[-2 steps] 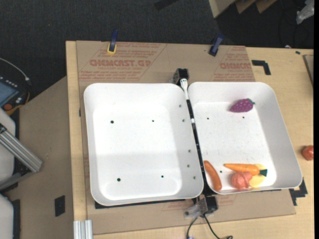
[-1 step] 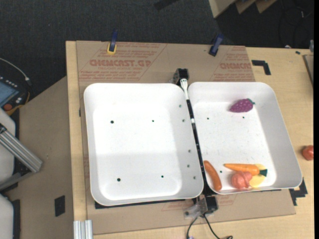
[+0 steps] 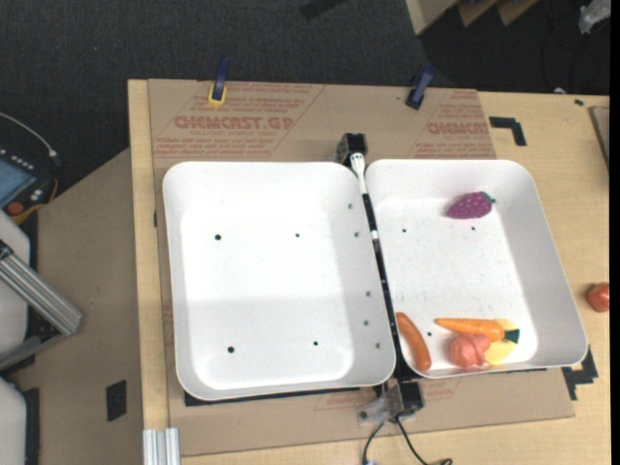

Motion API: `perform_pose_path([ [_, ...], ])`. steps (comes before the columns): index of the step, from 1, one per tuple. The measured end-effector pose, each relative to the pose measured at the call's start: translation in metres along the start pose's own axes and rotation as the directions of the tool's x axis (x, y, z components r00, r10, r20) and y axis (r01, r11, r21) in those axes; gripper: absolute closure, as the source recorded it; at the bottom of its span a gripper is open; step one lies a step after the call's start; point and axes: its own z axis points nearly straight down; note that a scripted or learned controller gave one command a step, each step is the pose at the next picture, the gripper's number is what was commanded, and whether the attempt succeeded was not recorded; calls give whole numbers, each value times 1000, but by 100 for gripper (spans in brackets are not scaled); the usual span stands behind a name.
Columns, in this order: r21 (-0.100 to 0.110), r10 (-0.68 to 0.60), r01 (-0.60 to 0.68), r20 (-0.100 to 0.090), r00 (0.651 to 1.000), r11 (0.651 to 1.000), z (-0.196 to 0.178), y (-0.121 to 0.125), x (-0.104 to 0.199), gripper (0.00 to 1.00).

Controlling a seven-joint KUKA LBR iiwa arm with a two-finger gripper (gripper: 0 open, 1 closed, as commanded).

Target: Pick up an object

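Note:
The right bin holds a purple bunch of grapes near its far side. Along its near edge lie an orange carrot, a reddish sausage-shaped piece, a pink round fruit and a small yellow piece, close together. The left bin shows bare white floor with small dark holes.
The bins stand on a brown cardboard sheet clamped at the far edge by two blue clips. A small orange-red object lies on the bench to the right of the right bin. A cable and bracket sit at the near edge between the bins.

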Motion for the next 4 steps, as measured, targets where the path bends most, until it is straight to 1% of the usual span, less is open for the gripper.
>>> perform_pose_path([
  [1, 13, 11, -11, -3, 1000, 1000, 2, -64, -48, 0],
  [2, 10, 10, -10, -3, 1000, 1000, 0, -143, -52, 0],
  [3, 12, 7, -7, -4, 1000, 1000, 3, -179, -51, 0],
  [4, 6, 6, -6, 0, 1000, 1000, -8, -176, -51, 100],
])
